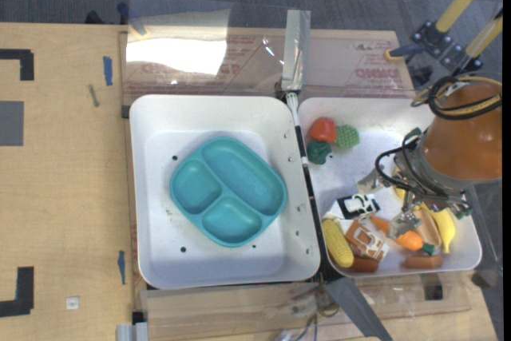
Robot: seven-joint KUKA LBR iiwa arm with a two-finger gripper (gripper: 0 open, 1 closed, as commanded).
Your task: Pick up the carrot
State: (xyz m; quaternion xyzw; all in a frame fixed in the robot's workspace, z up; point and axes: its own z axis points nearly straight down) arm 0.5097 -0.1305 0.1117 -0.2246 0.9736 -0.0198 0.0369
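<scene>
Lying just beside the fingers (407, 218), carrot (410, 239).

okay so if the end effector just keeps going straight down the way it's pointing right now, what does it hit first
Most likely the carrot, the small orange piece in the right bin. The end effector points down into the toy food pile there, just above it. Depth is hard to judge from this slanted view, so the banana beside it could be touched first.

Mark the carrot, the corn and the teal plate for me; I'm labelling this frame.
carrot (410, 240): camera view, on its orange body.
corn (337, 243): camera view, middle of the yellow cob.
teal plate (249, 181): camera view, its largest compartment.
</scene>
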